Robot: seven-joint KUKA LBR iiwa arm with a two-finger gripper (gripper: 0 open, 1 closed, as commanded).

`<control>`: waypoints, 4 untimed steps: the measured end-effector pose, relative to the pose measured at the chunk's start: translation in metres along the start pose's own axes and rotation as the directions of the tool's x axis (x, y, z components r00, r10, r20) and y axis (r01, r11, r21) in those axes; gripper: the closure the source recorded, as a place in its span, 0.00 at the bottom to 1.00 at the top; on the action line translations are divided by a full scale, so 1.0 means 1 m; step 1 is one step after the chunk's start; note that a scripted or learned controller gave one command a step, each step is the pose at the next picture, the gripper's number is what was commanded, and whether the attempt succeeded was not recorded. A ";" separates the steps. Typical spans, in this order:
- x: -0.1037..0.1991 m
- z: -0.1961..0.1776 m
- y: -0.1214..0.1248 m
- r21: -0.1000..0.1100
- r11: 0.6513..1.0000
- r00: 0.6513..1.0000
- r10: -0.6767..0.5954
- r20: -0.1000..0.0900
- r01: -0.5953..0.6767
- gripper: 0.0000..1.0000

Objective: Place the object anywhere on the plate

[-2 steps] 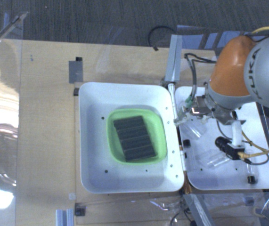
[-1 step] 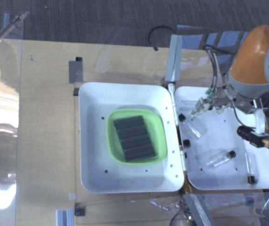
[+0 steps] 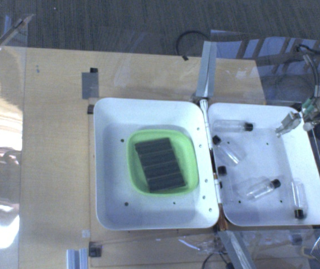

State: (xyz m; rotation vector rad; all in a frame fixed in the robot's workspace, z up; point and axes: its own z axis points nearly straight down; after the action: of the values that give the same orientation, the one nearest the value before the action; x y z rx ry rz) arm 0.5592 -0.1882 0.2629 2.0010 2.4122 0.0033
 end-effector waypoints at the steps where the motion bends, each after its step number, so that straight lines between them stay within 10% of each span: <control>1: 0.000 -0.009 0.003 -0.005 1.000 1.000 -0.006 0.003 0.006 1.00; 3: 0.129 0.080 -0.038 0.006 1.000 1.000 -0.016 -0.005 0.016 1.00; 4: 0.209 0.079 -0.009 0.003 0.987 0.987 -0.162 -0.005 0.162 1.00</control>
State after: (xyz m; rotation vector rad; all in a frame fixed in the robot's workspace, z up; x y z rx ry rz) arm 0.5128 0.0150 0.1828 1.8011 2.5716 0.0036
